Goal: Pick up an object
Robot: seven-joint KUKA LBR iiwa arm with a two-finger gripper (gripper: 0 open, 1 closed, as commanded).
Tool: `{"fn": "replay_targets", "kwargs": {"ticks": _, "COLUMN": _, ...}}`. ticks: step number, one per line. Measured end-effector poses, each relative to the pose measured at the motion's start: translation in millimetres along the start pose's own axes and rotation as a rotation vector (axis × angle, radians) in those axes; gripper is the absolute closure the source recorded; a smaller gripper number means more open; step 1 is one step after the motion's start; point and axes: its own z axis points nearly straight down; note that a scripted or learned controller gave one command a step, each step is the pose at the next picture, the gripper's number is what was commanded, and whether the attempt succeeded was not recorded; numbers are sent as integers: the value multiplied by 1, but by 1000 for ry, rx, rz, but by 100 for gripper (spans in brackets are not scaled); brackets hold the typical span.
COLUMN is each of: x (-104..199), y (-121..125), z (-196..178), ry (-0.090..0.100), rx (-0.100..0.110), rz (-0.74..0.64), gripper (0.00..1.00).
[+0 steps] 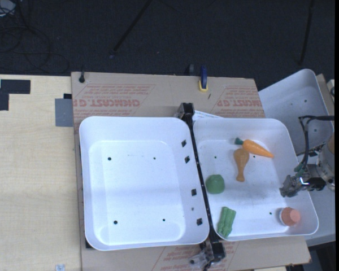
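The right bin [282,130] holds several small objects. An orange carrot [257,148] lies near its far side, with a tan drumstick-shaped piece [240,162] just left of it. A round green object [215,183] sits near the bin's left wall. A ridged green object [226,221] lies at the front left. A pink-and-orange piece [290,216] rests in the front right corner. My gripper [292,186] hangs over the bin's right wall, above the pink piece and right of the carrot, with nothing visibly in it.
The left bin [96,130] sits beside the right one, parted by a black clip strip [193,168]. Both rest on a cardboard sheet [135,95]. A white tilted panel [294,95] stands at the right rear, and wires run beside the gripper.
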Motion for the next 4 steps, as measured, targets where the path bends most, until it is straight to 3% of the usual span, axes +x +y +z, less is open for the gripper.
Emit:
{"fn": "replay_targets", "kwargs": {"ticks": 1, "x": -2, "y": 0, "z": -133, "ry": -9, "rx": -18, "rz": -1, "gripper": 100}}
{"fn": "replay_targets", "kwargs": {"ticks": 2, "x": -1, "y": 0, "z": -48, "ry": -3, "rx": -5, "rz": 0, "gripper": 100}}
{"fn": "replay_targets", "kwargs": {"ticks": 3, "x": -1, "y": 0, "z": -168, "ry": -8, "rx": -15, "rz": -1, "gripper": 100}}
{"fn": "replay_targets", "kwargs": {"ticks": 4, "x": 0, "y": 0, "z": -26, "ry": -1, "rx": -2, "rz": 0, "gripper": 100}}
